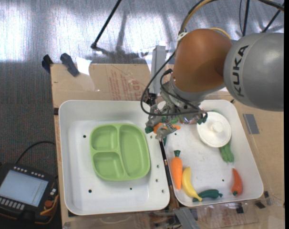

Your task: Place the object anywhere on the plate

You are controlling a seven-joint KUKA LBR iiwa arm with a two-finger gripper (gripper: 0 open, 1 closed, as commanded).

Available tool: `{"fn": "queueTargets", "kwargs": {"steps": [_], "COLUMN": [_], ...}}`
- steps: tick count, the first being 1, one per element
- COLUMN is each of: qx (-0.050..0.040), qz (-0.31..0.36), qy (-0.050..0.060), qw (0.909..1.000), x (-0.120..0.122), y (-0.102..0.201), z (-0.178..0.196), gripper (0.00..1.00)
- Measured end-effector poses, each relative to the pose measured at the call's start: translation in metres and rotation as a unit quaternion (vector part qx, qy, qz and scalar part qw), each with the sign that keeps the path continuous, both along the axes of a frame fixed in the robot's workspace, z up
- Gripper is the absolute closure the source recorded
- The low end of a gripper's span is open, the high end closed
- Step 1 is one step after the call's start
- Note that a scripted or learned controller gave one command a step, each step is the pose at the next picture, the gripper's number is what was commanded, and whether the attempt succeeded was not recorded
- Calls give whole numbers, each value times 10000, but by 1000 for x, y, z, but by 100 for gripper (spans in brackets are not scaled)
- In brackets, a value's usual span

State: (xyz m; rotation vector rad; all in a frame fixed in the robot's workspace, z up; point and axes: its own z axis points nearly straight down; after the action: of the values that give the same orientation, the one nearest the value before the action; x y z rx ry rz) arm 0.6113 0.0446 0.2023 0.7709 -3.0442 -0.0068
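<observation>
Two white bins sit side by side in the lower half of the frame; the left bin (pixel 70 116) carries the green three-compartment plate (pixel 119 151) at centre-left, and the right bin (pixel 247 151) holds the loose toy food. My gripper (pixel 164 124) hangs at frame centre, right over the shared rim between the bins, under the orange band of the arm (pixel 201 61). I see a small orange-and-green object (pixel 162 127) at the gripper's tip, but cables and shadow crowd that spot, so I cannot tell whether the jaws are apart, together, or clamped on it, nor whether it is lifted or resting on the rim. I judge that object to be the task's thing, with low confidence. Elsewhere in the right bin: a carrot (pixel 176 166) and a banana (pixel 188 183) lying just beside each other at lower centre, a dark green piece (pixel 211 193) near the bottom edge, a red-orange pepper (pixel 236 182) at lower right, a green piece (pixel 226 153) beside a white lidded pot (pixel 214 129). To do this step well I would carry left with enough height to clear the rim, stop over the plate's large right compartment, which is nearest, lower close before releasing so nothing bounces out, and confirm the grasp first
</observation>
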Motion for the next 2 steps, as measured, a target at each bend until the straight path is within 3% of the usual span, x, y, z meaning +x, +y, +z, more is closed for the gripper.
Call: {"fn": "queueTargets", "kwargs": {"steps": [1,2], "qx": [-6,6], "qz": [-5,4], "qy": [-16,-31], "qw": [10000,10000], "x": [1,2], "y": [-1,1], "z": [2,12], "gripper": [0,100]}}
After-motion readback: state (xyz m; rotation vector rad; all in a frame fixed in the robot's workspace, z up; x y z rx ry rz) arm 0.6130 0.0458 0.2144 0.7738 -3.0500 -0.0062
